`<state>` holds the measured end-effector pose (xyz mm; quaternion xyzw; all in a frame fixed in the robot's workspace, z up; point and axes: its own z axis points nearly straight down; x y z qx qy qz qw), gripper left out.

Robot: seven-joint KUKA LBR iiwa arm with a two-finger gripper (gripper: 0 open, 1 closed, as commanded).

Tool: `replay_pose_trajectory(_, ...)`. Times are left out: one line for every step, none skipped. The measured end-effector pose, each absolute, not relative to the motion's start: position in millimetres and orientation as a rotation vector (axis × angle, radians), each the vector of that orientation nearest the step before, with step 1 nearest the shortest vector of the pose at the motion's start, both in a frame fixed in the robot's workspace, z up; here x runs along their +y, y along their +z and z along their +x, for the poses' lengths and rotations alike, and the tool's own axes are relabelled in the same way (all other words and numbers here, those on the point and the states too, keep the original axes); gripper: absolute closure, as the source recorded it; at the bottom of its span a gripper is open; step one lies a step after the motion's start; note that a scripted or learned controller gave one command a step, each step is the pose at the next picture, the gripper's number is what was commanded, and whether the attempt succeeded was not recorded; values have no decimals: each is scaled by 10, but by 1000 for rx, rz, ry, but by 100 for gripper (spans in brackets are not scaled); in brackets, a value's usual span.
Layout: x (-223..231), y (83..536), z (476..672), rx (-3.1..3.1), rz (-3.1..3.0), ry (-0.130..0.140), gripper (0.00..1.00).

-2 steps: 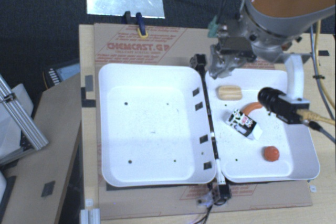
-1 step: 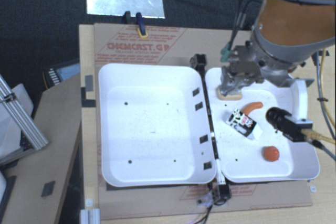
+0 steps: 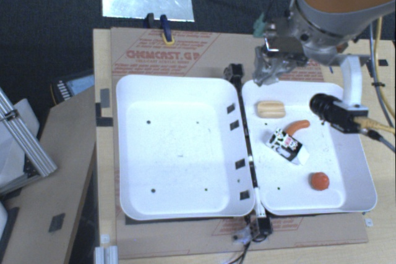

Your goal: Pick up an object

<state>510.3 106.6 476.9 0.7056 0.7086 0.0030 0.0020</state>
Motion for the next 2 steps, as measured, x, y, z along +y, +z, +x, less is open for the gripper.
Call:
replay_pose_trajectory(318, 3487, 4864, 2218, 2233, -16, 100)
replay_pose_trajectory(364, 3664, 4893, 2225, 2214, 6, 100)
